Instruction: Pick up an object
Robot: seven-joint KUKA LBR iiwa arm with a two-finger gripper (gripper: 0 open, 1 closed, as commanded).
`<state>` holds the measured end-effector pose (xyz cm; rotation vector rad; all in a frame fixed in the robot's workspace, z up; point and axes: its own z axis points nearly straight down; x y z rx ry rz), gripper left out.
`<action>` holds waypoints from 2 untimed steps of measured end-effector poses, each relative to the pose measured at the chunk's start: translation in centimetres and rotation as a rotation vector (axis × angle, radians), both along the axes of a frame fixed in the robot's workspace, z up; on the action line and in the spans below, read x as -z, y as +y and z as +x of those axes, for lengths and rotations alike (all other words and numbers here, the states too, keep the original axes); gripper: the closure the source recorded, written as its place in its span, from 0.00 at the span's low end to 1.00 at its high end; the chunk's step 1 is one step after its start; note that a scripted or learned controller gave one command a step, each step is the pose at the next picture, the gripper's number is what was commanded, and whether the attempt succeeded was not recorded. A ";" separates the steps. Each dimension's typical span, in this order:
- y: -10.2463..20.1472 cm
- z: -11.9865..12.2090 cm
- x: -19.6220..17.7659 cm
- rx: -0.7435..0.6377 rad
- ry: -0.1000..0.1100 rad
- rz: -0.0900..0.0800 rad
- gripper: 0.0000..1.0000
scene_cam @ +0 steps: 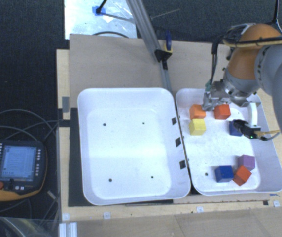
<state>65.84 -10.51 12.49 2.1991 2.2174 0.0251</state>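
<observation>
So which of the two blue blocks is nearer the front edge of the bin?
The blue block beside the orange block and purple block in the right bin. The other, darker blue one sits farther back.

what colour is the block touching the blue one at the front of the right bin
Orange-red block, against the blue block; seen in the camera view.

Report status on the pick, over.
Gripper low in the right bin, between the orange block and red-orange block. Nothing seen held. Yellow block close below, over.
</observation>
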 end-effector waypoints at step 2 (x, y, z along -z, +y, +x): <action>-0.8 0.8 -11.7 0.002 0.014 0.000 1.00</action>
